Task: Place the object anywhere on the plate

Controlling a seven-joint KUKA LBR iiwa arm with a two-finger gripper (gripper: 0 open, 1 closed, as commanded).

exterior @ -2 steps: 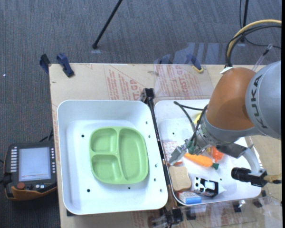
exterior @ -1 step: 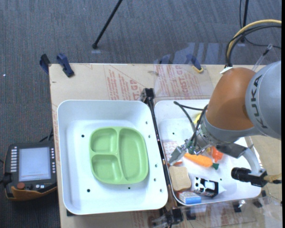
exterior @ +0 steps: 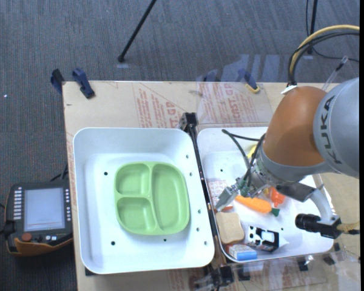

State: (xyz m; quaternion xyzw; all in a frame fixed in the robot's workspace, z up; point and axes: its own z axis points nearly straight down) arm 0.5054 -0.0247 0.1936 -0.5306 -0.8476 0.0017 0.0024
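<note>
pincer (exterior: 230, 194) lowered into the right bin (exterior: 230, 139), finger state not discernible, toy carrot (exterior: 255, 204) just right of it, green plate (exterior: 152, 197) well left

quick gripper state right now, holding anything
gripper: cannot be told; it sits low in the right shallow white bin, beside the orange carrot-shaped toy; no object visibly held.

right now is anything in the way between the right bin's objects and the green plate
Only the bin walls where the two bins meet stand between them; anything carried across must clear those rims. The green plate lies in the left bin with its compartments bare. The gripper is low in the right bin beside the toy carrot.
</note>
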